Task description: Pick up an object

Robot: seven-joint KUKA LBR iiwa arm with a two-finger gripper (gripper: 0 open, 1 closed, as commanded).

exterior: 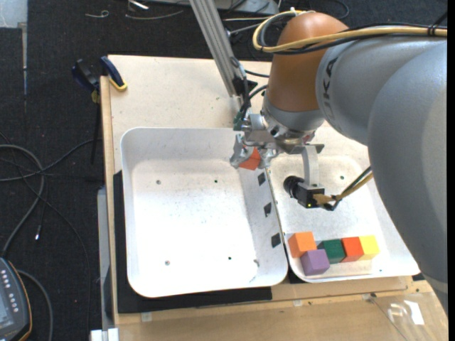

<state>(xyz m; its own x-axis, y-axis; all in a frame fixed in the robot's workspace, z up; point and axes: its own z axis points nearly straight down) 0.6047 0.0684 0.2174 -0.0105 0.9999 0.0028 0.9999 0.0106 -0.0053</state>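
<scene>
Pale wooden table (163, 91) on dark carpet (57, 20). On it, two shallow white bins side by side, rims touching: left bin (128, 190) speckled with small dark spots, right bin (348, 165) partly hidden. Black mat (117, 212) showing under the left bin's outer edge. Blue and yellow clamp (106, 73) at the table's far left corner. Slanting aluminium rail (213, 34) behind. Loose black cables (28, 183) on the carpet at left, grey device (11, 304) near them.
</scene>
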